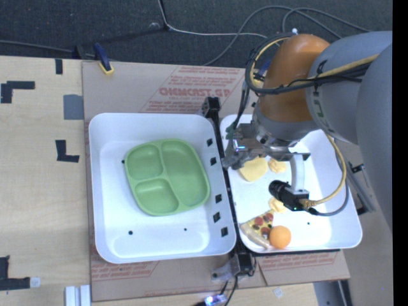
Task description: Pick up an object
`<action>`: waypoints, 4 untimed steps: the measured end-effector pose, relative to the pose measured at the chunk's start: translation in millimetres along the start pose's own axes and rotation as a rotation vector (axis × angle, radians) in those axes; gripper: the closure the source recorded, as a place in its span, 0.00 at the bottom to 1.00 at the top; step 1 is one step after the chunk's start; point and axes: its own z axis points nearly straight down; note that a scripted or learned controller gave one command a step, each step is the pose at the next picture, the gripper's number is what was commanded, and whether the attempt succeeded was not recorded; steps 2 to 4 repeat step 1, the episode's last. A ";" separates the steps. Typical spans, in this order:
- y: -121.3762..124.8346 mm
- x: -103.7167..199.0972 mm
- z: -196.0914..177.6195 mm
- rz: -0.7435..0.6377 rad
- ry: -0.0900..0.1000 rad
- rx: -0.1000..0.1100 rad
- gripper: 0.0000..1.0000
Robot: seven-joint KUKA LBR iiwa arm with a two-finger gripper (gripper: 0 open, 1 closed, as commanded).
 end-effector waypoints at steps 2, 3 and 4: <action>9.9 57.1 11.9 -0.003 0.001 -0.001 1.00; 9.9 57.1 11.9 -0.003 0.001 -0.001 1.00; 9.9 57.1 11.9 -0.003 0.001 -0.001 1.00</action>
